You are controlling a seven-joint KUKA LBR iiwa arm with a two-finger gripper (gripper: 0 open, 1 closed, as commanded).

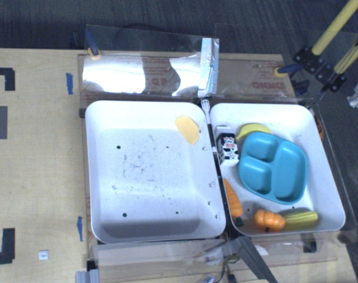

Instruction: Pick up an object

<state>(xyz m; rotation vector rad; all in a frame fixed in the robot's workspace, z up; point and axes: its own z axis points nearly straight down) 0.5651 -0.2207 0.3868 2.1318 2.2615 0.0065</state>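
Observation:
The right bin (326, 158) holds a blue divided plate (272, 167), with a yellow-green round item (252, 131) partly hidden behind its far edge. A small white toy (227, 145) with dark and red marks lies by the bin's left wall. An orange carrot (232, 200) rests along the same wall near the front. An orange piece (269, 219) and a yellow-green corn-like piece (299, 218) lie at the front. In the left bin (108, 217), a flat yellow piece (188, 128) sits at the far right corner.
A clear plastic shield (149, 63) stands behind the bins, with a metal post (208, 66) between them. Yellow-handled clamps (323, 46) sit at the upper right. A grey strut (255, 261) crosses the front edge. The wooden bench (31, 158) stretches left.

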